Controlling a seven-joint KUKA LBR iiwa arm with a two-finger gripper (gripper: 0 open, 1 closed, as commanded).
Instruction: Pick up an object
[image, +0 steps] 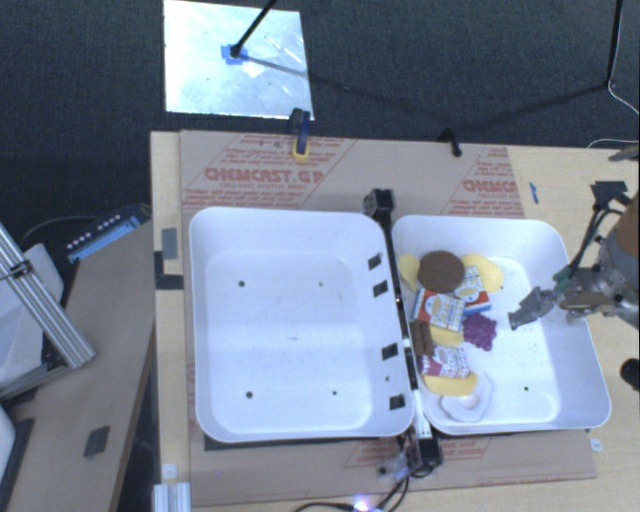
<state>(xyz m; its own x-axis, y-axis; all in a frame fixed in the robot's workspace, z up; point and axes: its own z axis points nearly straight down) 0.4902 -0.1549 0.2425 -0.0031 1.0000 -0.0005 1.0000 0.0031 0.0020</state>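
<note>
White bins: you have two shallow bins side by side on the table; the left bin (290, 320) is bare, the right bin (560, 400) holds a small heap.
Heap: it lies along the right bin's left wall, with a brown disc (440, 270) on top, a printed packet (445, 308) under it, a purple piece (481, 330) at the heap's right edge, a yellow piece (448, 365) lower down and a white ring-like piece (464, 405) at the bottom.
End effector: your end effector (527, 310) sits over the right bin's bare floor; whether it is wide or narrow you cannot tell, and nothing shows in it.
Key relation: the purple piece is the nearest thing, just beside the tip, toward the view's left and slightly lower.
Long axis: the heap runs top to bottom, across your reach.
Judgement: a short move left looks enough.
</note>
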